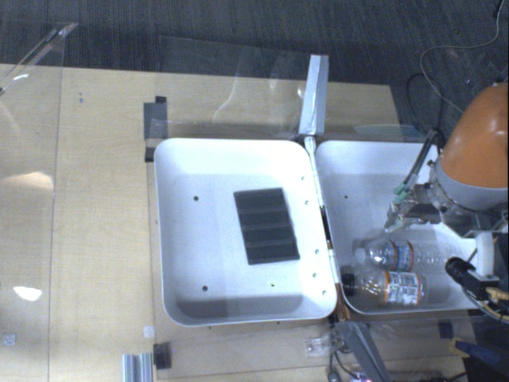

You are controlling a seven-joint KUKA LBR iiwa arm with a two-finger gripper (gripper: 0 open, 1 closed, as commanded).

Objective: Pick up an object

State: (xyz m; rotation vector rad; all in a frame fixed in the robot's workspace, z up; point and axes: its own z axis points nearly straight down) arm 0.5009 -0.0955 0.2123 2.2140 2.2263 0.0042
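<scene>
On our left, the left bin (183, 213) holds a flat dark ridged pad (266, 225) at its middle. To the right, the right bin (358, 173) holds two clear plastic bottles (394, 273) lying side by side near its front wall. Just above them we see the gripper (409, 212); we cannot tell its state. We judge a straight descent onto one bottle's body is best.

One camera hangs fixed above the desk (79, 213), looking down at a slant from moderate height, taking in both white bins (171, 213) side by side.
</scene>
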